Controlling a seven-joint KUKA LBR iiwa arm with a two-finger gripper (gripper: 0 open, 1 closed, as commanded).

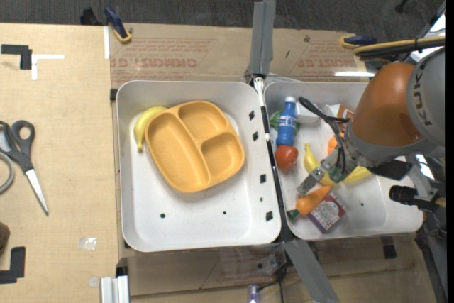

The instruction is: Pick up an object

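Tool (pixel 320 177) sits low in the right bin (pixel 369 220), just above the carrot (pixel 312 203) and beside a banana (pixel 310 157). Its opening cannot be determined; nothing is visibly held. The left bin (pixel 191 223) contains a yellow divided plate (pixel 193 145).

Toys crowd the right bin (pixel 369 223) beside the divider.
A blue bottle (pixel 286 123) with a white cap lies lengthwise at the bin's far left, cap away from the camera. Just nearer than it rests a red tomato (pixel 286 157). To the tomato's right a yellow banana (pixel 311 158) stands on end. An orange carrot (pixel 312 201) lies nearer the bin's front, pointing toward the divider, and touching it on the right is a flat purple packet (pixel 327 213).
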